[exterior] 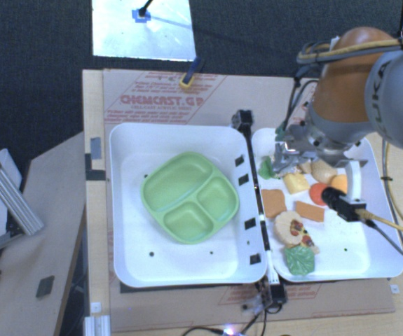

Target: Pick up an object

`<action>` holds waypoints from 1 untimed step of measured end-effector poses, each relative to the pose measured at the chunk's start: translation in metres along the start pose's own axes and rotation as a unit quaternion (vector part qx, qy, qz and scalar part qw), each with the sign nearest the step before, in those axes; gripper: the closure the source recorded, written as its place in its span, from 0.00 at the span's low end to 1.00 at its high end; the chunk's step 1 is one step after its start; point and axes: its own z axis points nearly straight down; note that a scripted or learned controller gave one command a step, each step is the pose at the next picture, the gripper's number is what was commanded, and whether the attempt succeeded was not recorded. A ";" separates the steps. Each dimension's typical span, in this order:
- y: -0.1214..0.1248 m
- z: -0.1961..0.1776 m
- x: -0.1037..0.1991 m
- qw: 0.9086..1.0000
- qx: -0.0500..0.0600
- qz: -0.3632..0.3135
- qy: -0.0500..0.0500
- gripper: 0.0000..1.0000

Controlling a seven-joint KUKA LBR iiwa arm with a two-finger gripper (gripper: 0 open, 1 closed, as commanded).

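The grey two-finger gripper (pixel 287 161) hangs low at the right white bin's (pixel 380 257) upper left, over small toy foods; its grip I cannot tell. Descend squarely onto the yellow wedge-shaped piece (pixel 296 183), avoiding neighbours.

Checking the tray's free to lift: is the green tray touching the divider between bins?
Apart. The camera view shows bare white bin floor between the green tray and the divider.

Slanted overhead view of both bins (pixel 187 135)
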 end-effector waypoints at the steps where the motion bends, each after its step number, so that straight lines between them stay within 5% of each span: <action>1: 0.006 0.010 -0.010 1.000 0.000 0.003 -0.001 1.00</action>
